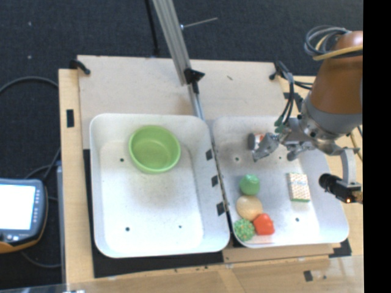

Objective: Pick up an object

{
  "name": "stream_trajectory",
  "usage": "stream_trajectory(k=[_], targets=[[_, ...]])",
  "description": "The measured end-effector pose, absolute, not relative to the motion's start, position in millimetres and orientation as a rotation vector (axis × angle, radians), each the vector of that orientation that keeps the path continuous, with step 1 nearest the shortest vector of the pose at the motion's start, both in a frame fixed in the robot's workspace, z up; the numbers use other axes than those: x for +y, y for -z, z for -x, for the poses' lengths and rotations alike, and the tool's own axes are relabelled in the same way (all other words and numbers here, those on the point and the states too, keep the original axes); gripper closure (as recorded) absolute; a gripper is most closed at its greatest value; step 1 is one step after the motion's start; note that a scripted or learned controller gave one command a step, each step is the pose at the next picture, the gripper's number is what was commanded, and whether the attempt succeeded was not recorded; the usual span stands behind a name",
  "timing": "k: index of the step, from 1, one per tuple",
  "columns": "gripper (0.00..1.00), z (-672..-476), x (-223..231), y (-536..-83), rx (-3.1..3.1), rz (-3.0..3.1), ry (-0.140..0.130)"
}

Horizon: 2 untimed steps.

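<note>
Fingers of the gripper (269,146) look apart, clamped on nothing. At their six o'clock, the small green object (249,184) in the right bin (324,224) looks light, rounded, possibly slippery; pinch across its middle.

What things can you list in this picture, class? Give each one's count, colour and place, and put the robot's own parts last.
bins: 2, white, side by side on the bench
bowl: 1, green, left bin, upper part
green ball: 1, right bin, middle
egg-shaped piece: 1, tan, below the ball
bumpy green piece: 1, right bin's lower left corner
red piece: 1, beside it
packet: 1, pale green, right bin's right side
arm: 1, orange band
gripper: 1, over right bin
</note>
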State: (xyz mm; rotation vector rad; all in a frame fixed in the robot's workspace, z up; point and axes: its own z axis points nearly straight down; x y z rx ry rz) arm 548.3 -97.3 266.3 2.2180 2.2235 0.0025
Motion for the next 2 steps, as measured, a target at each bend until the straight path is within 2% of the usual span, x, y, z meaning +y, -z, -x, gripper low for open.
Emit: stream_trajectory(k=[1, 2], targets=[[0.00, -548.3, -97.5, -266.3, 2.221, -2.219, -0.003], [0.00, -546.1, -96.3, -203.6, 2.222, -2.225, 0.007]])
